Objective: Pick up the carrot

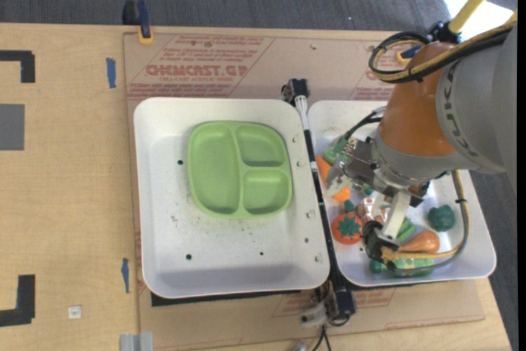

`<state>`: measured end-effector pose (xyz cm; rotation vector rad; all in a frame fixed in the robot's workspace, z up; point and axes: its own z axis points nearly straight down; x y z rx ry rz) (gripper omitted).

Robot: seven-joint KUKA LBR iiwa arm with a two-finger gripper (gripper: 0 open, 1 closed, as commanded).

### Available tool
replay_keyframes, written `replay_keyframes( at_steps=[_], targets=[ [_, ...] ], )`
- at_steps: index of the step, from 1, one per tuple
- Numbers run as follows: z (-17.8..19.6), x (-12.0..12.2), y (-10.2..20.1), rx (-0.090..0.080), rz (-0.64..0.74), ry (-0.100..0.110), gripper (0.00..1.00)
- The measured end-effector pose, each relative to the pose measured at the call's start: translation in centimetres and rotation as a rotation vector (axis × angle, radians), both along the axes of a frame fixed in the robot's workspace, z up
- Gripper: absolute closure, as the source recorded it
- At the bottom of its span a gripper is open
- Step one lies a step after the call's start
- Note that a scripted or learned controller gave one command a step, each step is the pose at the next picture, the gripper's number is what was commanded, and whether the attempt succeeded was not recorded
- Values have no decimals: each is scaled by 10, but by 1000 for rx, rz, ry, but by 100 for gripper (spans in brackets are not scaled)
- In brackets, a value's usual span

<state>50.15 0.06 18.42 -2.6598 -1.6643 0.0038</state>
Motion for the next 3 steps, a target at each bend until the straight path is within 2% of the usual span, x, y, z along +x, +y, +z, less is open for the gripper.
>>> replay_keyframes(
  at_steps=[1, 2, 3],
  targets=[
    [0, 0, 0, 0, 0, 0, 0],
    [-73, -4, -96, -7, -68, -15, 0],
    [0, 90, -21, -3, -295, -4, 0]
  ],
)
